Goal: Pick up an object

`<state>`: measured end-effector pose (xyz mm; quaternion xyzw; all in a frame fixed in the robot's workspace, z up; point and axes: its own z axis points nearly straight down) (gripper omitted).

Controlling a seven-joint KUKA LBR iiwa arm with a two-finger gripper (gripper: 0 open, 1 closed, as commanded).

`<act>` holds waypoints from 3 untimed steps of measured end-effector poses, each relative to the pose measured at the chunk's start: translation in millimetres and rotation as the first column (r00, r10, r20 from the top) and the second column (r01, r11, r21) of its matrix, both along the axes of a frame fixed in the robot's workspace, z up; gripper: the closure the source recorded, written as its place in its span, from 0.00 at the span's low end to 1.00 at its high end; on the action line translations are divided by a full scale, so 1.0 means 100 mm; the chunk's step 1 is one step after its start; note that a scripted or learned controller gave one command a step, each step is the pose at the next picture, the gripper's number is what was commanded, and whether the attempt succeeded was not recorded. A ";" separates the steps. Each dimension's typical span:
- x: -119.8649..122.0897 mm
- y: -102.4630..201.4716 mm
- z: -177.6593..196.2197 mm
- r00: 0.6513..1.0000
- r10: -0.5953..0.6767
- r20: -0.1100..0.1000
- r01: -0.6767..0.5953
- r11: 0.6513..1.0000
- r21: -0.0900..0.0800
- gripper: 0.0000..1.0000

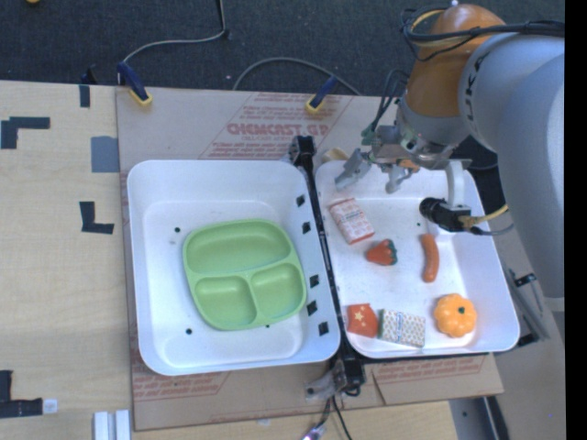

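Spread wide with nothing between its fingers, the claw (367, 181) is seen over the upper part of the right bin (404, 287), its two fingers splayed downward. It is carried by the grey arm (523, 90), which is bent in from the upper right of the frame, the orange band shown above the wrist. Just below the claw, apart from it, a small red-and-white carton (350, 220) is laid near the bin's left wall. To its lower right a red fruit (382, 253) and an orange sausage (429, 257) are found. Along the bottom edge a red block (362, 320), a patterned packet (402, 328) and a pumpkin (456, 315) are lined up. The left bin (156, 246) is occupied by a green divided plate (244, 273).
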<state>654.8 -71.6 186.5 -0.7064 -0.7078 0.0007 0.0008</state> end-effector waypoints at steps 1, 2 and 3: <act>-0.23 -0.80 -0.34 1.000 -0.003 -0.001 0.003 1.000 -0.003 0.00; -0.56 -0.21 -0.75 1.000 0.000 -0.001 0.000 1.000 0.001 0.00; -0.85 -0.33 -0.87 1.000 -0.001 -0.001 0.001 1.000 0.000 0.00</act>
